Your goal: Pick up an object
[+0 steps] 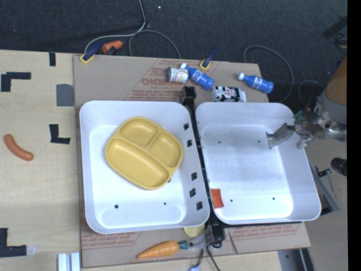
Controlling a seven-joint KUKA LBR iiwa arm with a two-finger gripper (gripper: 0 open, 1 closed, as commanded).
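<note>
The gripper (282, 135) hangs over the right edge of the right bin (254, 208). Nothing sits between its fingers, but I cannot tell if they are wide or close.

The yellow plate (144, 152), with its three little sections, lies flat in the left bin (93, 168), well apart from the gripper. The plate is wide and low, so I think the fingers could slide off its rim or just push it along. The gripper may also close on nothing, as the white floor under it is bare.

The bins sit on brown cardboard (113, 78) on a pale bench. Outside them lie a toy carrot (159, 249), a toy sausage (18, 147) and two small blue bottles (201, 78).
</note>
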